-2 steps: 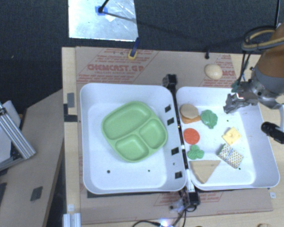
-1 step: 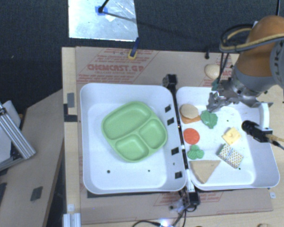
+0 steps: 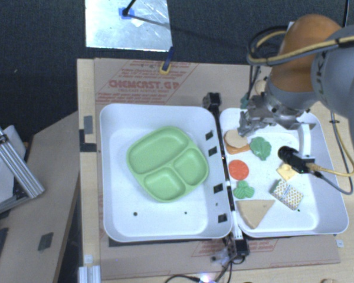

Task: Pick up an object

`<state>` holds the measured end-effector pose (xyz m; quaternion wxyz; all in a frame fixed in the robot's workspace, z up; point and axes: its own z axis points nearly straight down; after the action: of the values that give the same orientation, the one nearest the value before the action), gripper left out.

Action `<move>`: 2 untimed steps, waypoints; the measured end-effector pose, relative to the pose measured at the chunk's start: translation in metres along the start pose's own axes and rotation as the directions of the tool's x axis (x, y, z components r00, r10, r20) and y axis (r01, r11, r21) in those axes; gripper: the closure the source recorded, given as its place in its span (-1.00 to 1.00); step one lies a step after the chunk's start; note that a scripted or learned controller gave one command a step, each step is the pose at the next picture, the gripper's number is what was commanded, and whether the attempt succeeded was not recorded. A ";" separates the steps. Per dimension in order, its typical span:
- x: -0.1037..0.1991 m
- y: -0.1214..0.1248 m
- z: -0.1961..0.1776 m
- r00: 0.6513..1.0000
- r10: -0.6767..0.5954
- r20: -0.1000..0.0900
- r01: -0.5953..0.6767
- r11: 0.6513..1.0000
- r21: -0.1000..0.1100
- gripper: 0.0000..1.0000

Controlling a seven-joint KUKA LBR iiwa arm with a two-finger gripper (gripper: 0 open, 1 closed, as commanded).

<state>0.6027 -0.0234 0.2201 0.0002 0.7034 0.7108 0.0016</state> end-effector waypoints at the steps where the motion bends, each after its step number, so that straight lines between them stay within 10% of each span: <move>1: 0.039 0.027 0.002 1.000 0.001 0.000 -0.001 1.000 -0.001 1.00; 2: 0.038 0.027 0.004 1.000 0.005 0.002 -0.005 1.000 0.000 1.00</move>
<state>0.6292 0.0149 0.2165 0.0009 0.7051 0.7091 0.0007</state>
